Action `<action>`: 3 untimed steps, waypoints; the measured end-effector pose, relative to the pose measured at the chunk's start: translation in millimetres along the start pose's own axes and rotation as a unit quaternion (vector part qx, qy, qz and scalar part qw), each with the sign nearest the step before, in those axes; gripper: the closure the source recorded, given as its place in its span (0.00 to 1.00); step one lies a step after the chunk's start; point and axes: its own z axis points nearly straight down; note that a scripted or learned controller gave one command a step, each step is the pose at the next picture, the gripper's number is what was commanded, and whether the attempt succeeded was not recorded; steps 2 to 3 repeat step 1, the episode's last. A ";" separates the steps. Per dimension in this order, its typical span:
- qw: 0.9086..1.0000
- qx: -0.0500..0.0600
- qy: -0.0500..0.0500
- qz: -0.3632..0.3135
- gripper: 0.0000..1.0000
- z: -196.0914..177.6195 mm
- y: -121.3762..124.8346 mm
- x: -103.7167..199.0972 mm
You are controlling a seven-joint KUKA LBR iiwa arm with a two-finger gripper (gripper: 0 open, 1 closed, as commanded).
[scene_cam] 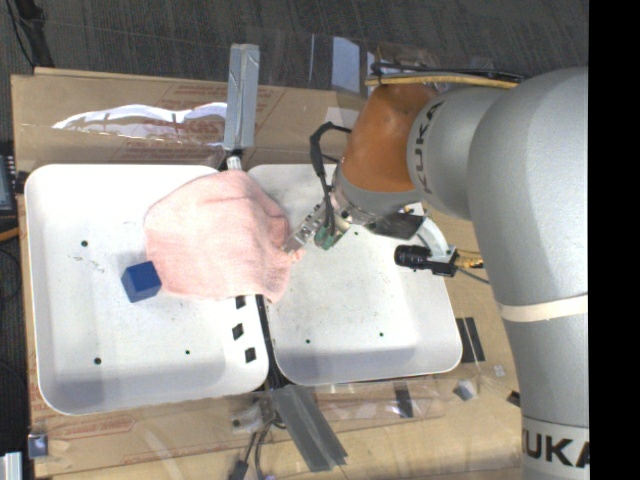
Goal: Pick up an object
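Observation:
A crumpled pink cloth (215, 236) lies mostly in the left bin (60, 368), and its right edge drapes over the divider into the right bin (370, 338). A small blue cube (141, 280) sits in the left bin, touching the cloth's lower left edge. My gripper (303, 235) reaches down from the orange-banded wrist (380, 153) into the right bin's upper left part. Its tip is right at the cloth's right edge, and the contact is too small and cluttered to read.
The grey arm (520, 198) covers the right bin's far right side. A black cable plug (420, 258) hangs beside the wrist over that bin. A grey bar (241, 98) stands behind the bins on the cardboard. Tape strips lie at the front edge.

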 end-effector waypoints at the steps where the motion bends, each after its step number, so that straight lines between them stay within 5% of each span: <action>1: 0.989 -0.002 -0.002 0.148 1.00 -91.7 60.1 10.7; 3: 0.989 -0.002 -0.002 0.148 1.00 -91.7 60.1 10.7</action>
